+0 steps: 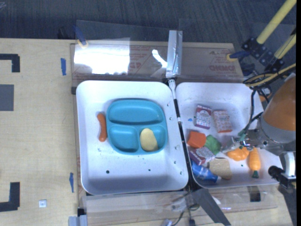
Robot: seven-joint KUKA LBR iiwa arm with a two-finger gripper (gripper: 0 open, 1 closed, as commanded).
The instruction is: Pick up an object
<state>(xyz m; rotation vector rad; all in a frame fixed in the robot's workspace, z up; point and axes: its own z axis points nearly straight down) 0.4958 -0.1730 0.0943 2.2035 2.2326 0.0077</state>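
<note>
White plastic forms the left bin (89,126), which holds a blue divided tray (127,121) with a yellow, egg-shaped piece (148,139) in its lower right compartment; an orange sausage-like piece (102,127) lies just beside the tray's left edge. The right bin (221,91) holds a jumble: two small printed packets (212,118), an orange block (196,139), something green (213,144), a tan block (219,167), a half-hidden blue item (203,172) and a carrot (254,161). The arm (282,112) is cut off at the right edge, covering that bin's rim. Its end effector is hard to make out; its state cannot be told.
</note>
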